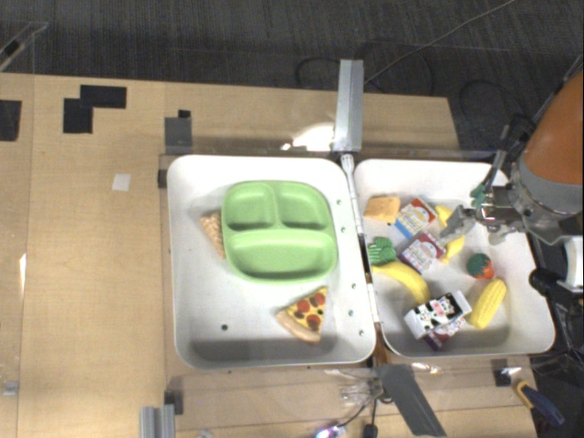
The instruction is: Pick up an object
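Nothing is lifted yet: the claw (pixel 459 222) hovers low over the right bin (pixel 544 331), near a small carton (pixel 422 250), and whether it grips anything cannot be told. That bin holds one banana (pixel 406 279), one corn cob (pixel 488 301) and two cartons; the left bin (pixel 187 272) holds one green tray (pixel 277 228) and one pizza slice (pixel 306 314).

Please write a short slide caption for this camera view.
Gripper over right bin of toy food; green tray and pizza slice in left bin.
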`<state>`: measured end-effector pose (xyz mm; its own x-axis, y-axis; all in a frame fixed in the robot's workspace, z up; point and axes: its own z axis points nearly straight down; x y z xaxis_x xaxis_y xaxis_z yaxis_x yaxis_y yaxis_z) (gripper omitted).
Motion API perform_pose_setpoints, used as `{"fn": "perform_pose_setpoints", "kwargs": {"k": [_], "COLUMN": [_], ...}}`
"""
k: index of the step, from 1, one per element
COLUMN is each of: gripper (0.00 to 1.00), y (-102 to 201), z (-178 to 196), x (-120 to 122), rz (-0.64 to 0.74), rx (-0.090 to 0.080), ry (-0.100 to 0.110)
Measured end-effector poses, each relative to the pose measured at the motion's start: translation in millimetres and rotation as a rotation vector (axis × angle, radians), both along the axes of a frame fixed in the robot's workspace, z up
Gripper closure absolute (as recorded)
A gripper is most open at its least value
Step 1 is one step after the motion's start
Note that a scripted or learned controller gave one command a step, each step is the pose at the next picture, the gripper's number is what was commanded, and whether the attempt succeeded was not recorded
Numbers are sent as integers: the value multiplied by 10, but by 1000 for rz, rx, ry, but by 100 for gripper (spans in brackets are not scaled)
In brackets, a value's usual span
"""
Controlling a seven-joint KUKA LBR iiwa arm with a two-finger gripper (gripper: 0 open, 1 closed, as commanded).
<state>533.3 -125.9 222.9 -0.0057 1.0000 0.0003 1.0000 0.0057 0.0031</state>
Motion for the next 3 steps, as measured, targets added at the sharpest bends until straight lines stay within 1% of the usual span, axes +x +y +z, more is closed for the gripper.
{"fn": "perform_pose_setpoints", "kwargs": {"k": [1,2,3], "gripper": [0,0,0], "y": [-256,314,311], "z": [220,-1095,-1096], "x": [39,275,274], "rz": [203,310,310], "rx": [-3,-1,-1], "ry": [-4,-3,-2]}}
